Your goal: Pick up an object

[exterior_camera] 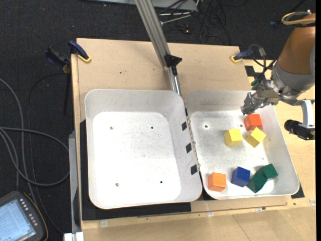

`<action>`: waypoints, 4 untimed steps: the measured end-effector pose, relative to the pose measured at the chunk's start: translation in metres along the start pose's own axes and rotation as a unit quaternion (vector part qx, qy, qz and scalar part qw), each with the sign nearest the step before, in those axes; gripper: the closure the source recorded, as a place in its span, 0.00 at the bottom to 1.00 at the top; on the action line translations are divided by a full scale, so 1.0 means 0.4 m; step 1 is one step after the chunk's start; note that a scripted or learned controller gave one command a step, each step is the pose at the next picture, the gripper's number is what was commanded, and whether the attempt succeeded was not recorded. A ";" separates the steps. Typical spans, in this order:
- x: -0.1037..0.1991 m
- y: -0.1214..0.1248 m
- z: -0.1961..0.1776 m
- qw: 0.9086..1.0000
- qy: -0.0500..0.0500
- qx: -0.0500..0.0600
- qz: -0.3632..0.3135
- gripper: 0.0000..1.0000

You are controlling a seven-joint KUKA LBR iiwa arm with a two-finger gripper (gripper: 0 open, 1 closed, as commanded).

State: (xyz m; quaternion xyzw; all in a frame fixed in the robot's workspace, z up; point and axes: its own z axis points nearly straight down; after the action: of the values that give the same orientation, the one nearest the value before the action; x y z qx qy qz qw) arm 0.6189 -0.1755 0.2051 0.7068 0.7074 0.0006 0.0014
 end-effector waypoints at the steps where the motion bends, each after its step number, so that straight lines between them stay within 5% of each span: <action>1: 0.123 -0.013 0.013 1.000 0.001 0.002 -0.003 1.00; 4: 0.495 -0.047 -0.054 1.000 0.001 0.002 -0.004 1.00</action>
State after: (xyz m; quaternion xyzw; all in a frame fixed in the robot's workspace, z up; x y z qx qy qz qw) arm 0.5998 0.0227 0.2263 0.7043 0.7099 0.0002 -0.0009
